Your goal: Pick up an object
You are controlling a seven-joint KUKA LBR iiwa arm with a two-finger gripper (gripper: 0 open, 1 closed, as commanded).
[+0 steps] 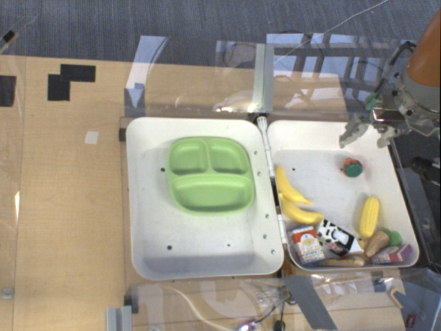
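Note:
My gripper (367,134) hangs over the far right part of the right bin (317,158), its two fingers spread apart with nothing between them. Just below it lies a small red and green toy (353,167). Two bananas (293,200) rest along the bin's left wall. A yellow corn cob (369,215) lies further right. A black and white carton (335,235), a red and white packet (307,245) and an ice cream cone (379,241) crowd the near edge.
The left bin (148,205) holds a green divided plate (209,174). A metal divider (264,143) separates the two bins. Clear plastic walls (310,67) stand behind them. The arm's orange band (426,54) is at the right edge.

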